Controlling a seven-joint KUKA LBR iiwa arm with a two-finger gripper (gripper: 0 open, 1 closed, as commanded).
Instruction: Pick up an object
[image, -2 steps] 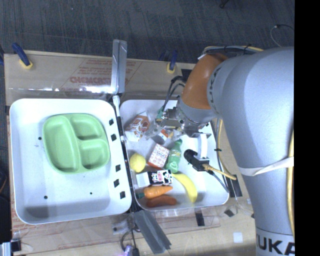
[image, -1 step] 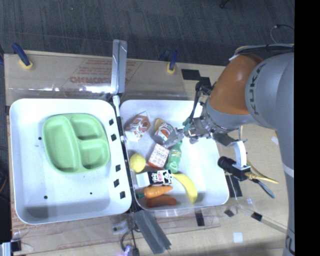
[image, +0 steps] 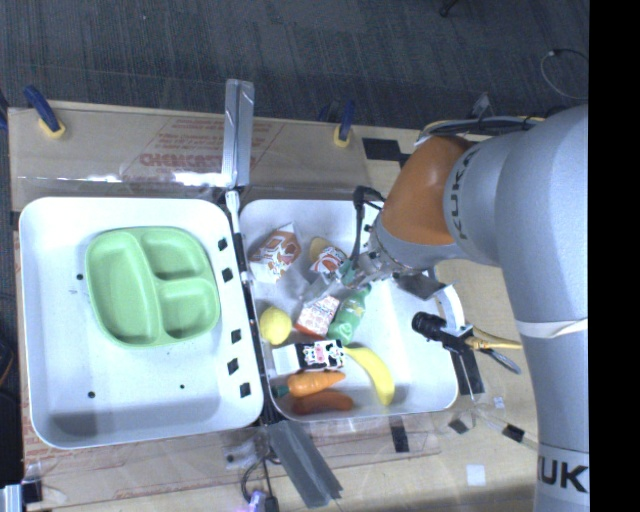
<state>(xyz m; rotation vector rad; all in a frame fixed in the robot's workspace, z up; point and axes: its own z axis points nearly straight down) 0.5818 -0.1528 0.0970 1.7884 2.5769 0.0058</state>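
Observation:
My gripper (image: 347, 278) reaches down into the right bin (image: 432, 395), over the middle of its pile. Right under it lie a green bottle (image: 350, 316) and a red and white packet (image: 315, 316). Whether it touches either one is hidden by the wrist. Around them lie a yellow lemon (image: 275, 324), a banana (image: 374, 373), a small black and white carton (image: 322, 354), an orange carrot (image: 316, 381) and a red sausage-like piece (image: 322, 403). Two more wrapped snacks (image: 277, 253) (image: 327, 260) lie at the bin's far side.
The left bin (image: 40, 330) holds a pale green divided plate (image: 153, 284). A metal divider (image: 237, 130) runs between the bins. The grey arm with its orange band (image: 430, 200) covers the right bin's far right corner.

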